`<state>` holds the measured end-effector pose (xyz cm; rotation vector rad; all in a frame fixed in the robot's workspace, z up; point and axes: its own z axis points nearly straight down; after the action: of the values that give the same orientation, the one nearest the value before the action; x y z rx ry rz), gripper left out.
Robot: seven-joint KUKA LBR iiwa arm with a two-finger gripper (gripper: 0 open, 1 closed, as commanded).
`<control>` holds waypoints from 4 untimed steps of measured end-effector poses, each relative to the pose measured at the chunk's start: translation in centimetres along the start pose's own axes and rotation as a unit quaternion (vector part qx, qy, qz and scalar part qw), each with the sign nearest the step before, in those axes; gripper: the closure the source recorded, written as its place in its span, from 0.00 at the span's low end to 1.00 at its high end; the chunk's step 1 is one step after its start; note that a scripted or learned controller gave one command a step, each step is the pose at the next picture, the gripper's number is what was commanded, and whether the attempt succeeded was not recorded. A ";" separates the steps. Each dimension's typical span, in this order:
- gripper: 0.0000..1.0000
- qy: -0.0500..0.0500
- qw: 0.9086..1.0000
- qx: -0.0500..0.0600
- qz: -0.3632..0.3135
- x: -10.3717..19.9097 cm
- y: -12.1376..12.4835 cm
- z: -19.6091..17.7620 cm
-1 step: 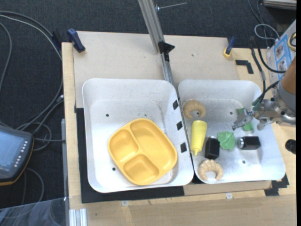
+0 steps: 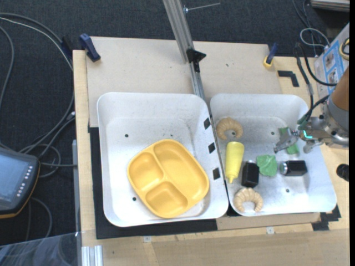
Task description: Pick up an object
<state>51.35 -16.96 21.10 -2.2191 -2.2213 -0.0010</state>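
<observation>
- The gripper [image 2: 288,143] hangs low over the right bin [image 2: 310,201], reaching in from the right edge of the view; whether it is spread or pressed together cannot be told from this slant, and nothing can be seen held in it.
- The candidates all lie in that right bin: a green crumpled piece [image 2: 267,164] just below-left of the gripper, a dark cylinder [image 2: 294,168] beside it, a black block [image 2: 249,174], a yellow bottle [image 2: 234,160], a croissant [image 2: 248,199] near the front wall, and a doughnut-like ring [image 2: 229,129] at the back.
- Risk one: the green piece, cylinder and black block sit close together. A descent between them could land on two things at once and nudge them apart rather than catch either.
- Risk two: the cylinder looks smooth and round. A close across it off-centre could likely squirt it sideways along the bin floor.
- Risk three: the green piece looks soft and low. The gripper may scrape the bin floor or pinch only an edge, which could slip on the lift.
- Risk four: the bottle lies right against the wall between the bins, so there is little room for a grasp from that side.
- The left bin [image 2: 111,121] holds a yellow divided tray [image 2: 168,177], well apart from the gripper and no hazard for now.
</observation>
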 end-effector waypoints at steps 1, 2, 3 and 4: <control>0.00 0.001 1.000 0.003 0.001 0.1 -0.9 4.6; 0.00 0.001 1.000 0.003 0.001 0.3 -1.9 9.5; 0.00 -0.001 1.000 -0.001 0.001 0.2 -1.8 11.7; 1.00 0.000 1.000 -0.001 0.000 0.4 -1.8 10.8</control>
<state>49.53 -16.54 10.34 -2.2201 -2.2218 -0.0030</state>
